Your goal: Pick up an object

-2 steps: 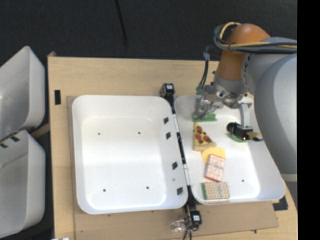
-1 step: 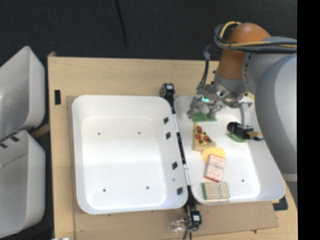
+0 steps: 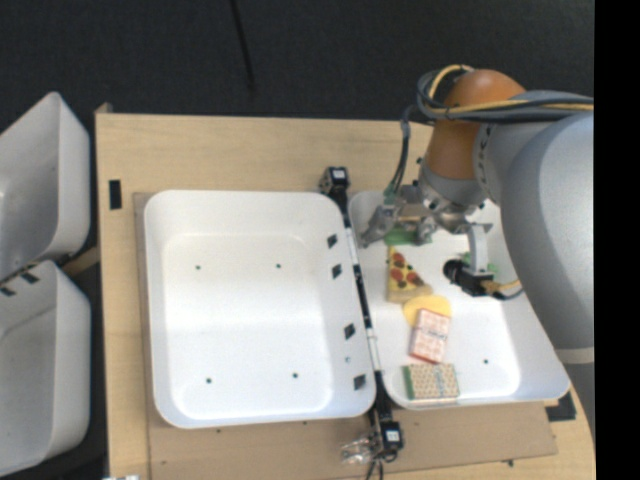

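Bench scene: a grey arm (image 3: pixel 540 198) with an orange band (image 3: pixel 480 93) above the wrist reaches in from the right over a pale wooden bench (image 3: pixel 220 153). Its gripper (image 3: pixel 405 226) is low at the far end of the right bin (image 3: pixel 520 368), directly over a small green item (image 3: pixel 400 236) that lies close to the bin's far wall. Whether the gripper is parted or closed cannot be told (the wrist and its fittings crowd the spot).

Four more pieces lie in a loose line down the same bin:
- a tan wedge (image 3: pixel 403 276) dotted with red
- a yellow piece (image 3: pixel 427 308) touching the wedge's near corner
- a pink-and-white packet (image 3: pixel 430 338) just beside the yellow piece
- a green-patterned block (image 3: pixel 432 382) against the near wall

The left bin (image 3: pixel 150 298), shallow and white with rounded corners, sits rim to rim with the right one. Small black clips (image 3: pixel 352 270) stud the seam between them.

The bench board stands against a dark floor (image 3: pixel 200 38). Two white moulded shapes (image 3: pixel 35 178) sit off the bench at the left edge of the view.
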`<state>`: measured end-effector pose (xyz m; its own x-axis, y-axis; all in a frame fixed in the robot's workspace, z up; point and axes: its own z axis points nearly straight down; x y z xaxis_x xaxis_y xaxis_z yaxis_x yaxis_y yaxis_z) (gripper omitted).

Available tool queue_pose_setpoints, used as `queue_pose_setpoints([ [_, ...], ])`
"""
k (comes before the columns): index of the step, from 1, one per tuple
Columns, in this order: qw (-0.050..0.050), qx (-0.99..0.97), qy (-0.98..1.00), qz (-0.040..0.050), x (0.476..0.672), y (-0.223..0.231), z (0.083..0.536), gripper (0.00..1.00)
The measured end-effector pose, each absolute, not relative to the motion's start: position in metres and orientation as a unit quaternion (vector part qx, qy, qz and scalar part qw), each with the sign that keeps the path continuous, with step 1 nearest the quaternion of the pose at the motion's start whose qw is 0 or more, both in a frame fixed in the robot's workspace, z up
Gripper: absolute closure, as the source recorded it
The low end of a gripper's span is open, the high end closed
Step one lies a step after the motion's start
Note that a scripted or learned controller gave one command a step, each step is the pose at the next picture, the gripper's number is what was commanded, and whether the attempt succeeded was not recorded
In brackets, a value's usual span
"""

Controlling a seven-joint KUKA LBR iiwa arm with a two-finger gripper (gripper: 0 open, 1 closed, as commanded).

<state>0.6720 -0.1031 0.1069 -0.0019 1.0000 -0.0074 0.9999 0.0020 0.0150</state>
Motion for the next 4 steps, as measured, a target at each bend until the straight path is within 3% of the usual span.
queue_pose_setpoints([
  [1,0.011,0.706,0.708,0.0046,0.674,-0.104,0.121,1.00],
  [2,0.010,0.706,0.708,0.0039,0.674,-0.104,0.120,0.00],
  [3,0.013,0.706,0.708,0.0057,0.675,-0.105,0.132,1.00],
  [4,0.012,0.706,0.708,0.0052,0.675,-0.105,0.131,0.00],
])
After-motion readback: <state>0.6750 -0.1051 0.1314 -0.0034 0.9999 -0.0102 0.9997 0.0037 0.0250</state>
